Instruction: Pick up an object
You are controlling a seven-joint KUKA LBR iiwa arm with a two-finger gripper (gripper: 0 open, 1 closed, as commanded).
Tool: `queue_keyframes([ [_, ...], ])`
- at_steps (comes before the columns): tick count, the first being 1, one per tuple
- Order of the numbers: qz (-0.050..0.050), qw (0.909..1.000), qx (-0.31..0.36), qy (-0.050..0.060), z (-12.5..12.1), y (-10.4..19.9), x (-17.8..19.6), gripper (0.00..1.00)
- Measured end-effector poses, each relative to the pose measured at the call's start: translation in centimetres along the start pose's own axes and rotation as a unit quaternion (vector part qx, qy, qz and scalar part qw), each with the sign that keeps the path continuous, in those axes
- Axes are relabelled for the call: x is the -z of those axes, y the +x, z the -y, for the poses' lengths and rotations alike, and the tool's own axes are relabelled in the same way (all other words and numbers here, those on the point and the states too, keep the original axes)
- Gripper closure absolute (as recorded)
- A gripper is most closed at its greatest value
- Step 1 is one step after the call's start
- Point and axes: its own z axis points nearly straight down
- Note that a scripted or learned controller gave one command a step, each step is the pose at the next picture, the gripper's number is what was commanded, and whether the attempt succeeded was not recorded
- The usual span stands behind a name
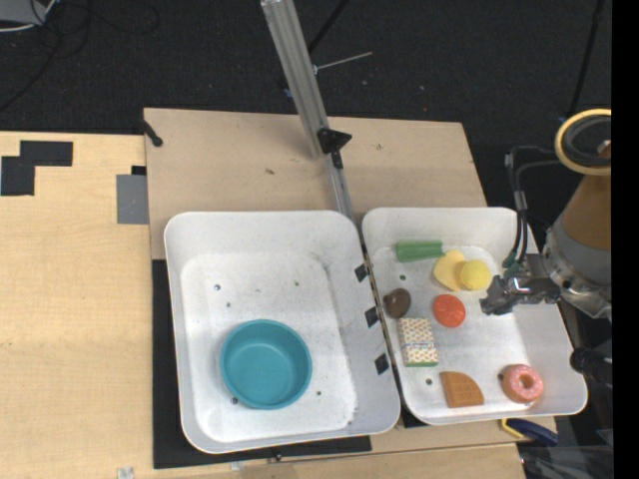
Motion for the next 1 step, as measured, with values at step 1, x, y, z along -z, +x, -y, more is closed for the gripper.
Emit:
queue_keyframes([
  [1,0.000,1.0000,0.000,0.002,-0.03,-0.03,2.22,1.00],
])
